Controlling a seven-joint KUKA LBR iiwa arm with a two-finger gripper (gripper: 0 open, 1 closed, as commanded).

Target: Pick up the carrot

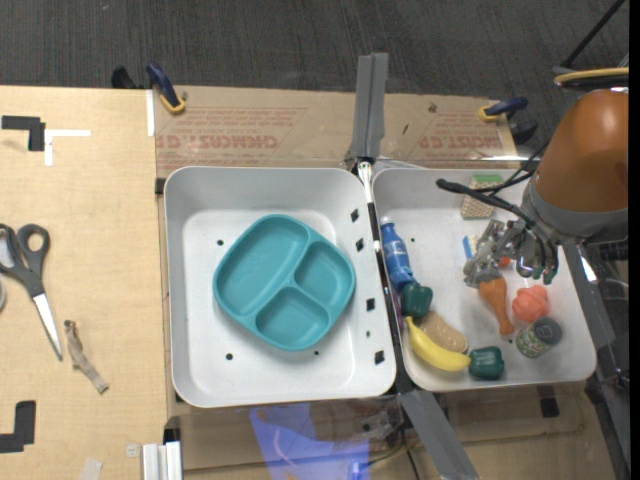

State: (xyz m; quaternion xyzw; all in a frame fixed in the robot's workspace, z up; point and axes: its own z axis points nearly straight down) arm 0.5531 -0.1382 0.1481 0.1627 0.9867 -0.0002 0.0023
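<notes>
The grey arm with its orange band (598,153) reaches in from the right over the right-hand shallow white bin (440,208), and its metal two-finger pincer (488,266) hangs low above the bin floor. The tangle of metal and cables at the tip makes it impossible to tell how wide the pincer stands or whether it grips anything. The small orange carrot (497,303) lies on the floor of that bin just below the pincer's tip, its thick end nearest the pincer and its point toward the near wall; whether metal touches it cannot be made out. Just right of the carrot sits a pink-red rounded fruit (532,302), and below that a small tin can (538,337). Further left in the same bin lie a blue bottle (396,255), a dark green pepper-like piece (414,297), a yellow banana (436,351) with a tan bread roll (445,334) against it, and a dark green block (487,363). The left bin (190,268) holds a teal divided plate (285,282). Scissors (30,278) lie on the wooden worktop (80,218), well to the left.
</notes>
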